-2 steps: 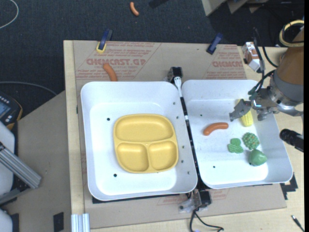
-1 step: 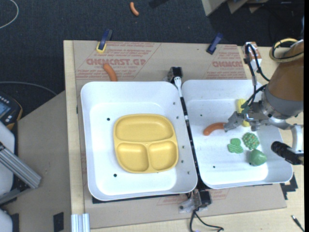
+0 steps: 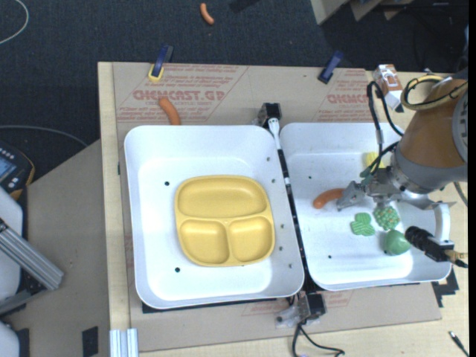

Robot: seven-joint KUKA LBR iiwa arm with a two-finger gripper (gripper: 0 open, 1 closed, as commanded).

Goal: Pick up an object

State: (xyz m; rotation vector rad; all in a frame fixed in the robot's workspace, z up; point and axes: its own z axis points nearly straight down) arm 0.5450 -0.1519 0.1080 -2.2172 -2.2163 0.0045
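In the right bin [image 3: 335, 266] my gripper [image 3: 348, 198] hangs low, its tip right beside the right end of a small orange sausage-shaped piece [image 3: 324, 198]. Whether it touches that piece I cannot make out. Just below and right of the gripper lie a flat green leafy piece [image 3: 363, 225], a pale green bumpy piece [image 3: 386, 216] and a round green piece [image 3: 396, 242]. A small yellow piece [image 3: 370, 158] sits behind the gripper, partly hidden by the arm and its cable.
The left bin [image 3: 149, 169] holds a yellow divided plate [image 3: 224, 219]. An orange piece [image 3: 170, 111] lies on the board behind that bin, another [image 3: 207, 13] on the dark floor. Blue clamps [image 3: 159, 63] [image 3: 330, 67] grip the board's far edge.
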